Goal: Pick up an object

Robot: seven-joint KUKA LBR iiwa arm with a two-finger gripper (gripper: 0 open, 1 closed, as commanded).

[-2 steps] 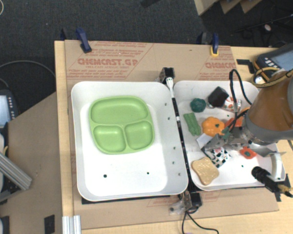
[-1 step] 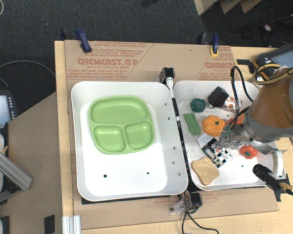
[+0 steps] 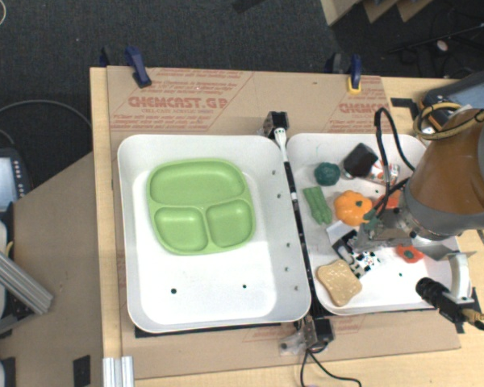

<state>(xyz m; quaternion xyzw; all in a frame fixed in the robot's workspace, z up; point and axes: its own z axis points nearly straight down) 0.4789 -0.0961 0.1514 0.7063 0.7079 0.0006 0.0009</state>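
While the pincer hangs low in the right bin (whether it grips anything, I cannot tell), an orange ball lies just behind it and a bread slice just before it.

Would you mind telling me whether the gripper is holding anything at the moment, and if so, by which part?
It cannot be told. The gripper is low in the right bin, between the orange ball and the tan toast piece, but nothing is clearly in its grasp.
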